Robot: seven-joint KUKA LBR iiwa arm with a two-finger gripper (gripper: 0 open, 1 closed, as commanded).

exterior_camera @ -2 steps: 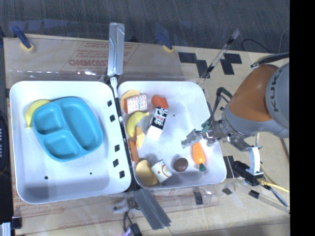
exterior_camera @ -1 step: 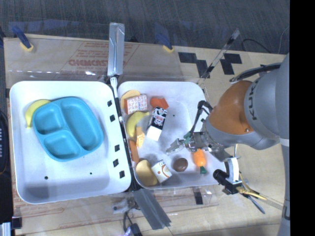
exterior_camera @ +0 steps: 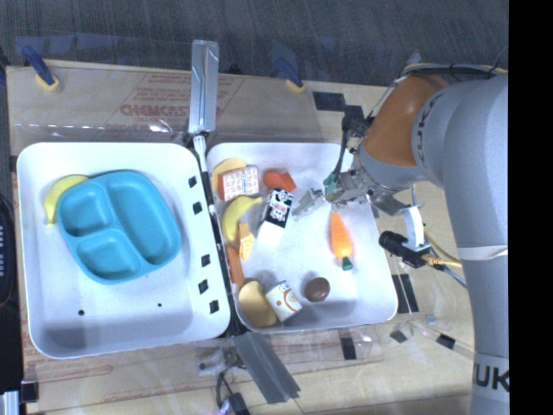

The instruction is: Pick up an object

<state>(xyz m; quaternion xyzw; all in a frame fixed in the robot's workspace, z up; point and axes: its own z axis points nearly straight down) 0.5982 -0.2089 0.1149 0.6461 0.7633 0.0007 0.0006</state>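
Note:
The right bin (exterior_camera: pixel 371 296) holds several toy foods. An orange carrot (exterior_camera: pixel 340 236) lies right of centre, and a black and white carton (exterior_camera: pixel 277 207) stands near the middle. A red-orange piece (exterior_camera: pixel 278 180) and a checked orange block (exterior_camera: pixel 239 181) sit at the back. A yellow banana (exterior_camera: pixel 238 216) lies by the left wall. Along the front are a brown ball (exterior_camera: pixel 316 289), a small white cup (exterior_camera: pixel 284 298) and a tan round piece (exterior_camera: pixel 253 302). My gripper (exterior_camera: pixel 321 195) hangs low over the back right, just above the carrot's top end and right of the carton. I see nothing in its grasp.
The left bin (exterior_camera: pixel 52 327) carries a blue divided plate (exterior_camera: pixel 121 223) with a yellow piece (exterior_camera: pixel 59 194) tucked under its left edge. A metal post (exterior_camera: pixel 203 85) stands behind the wall between the bins. The arm's grey body (exterior_camera: pixel 458 145) covers the bench to the right.

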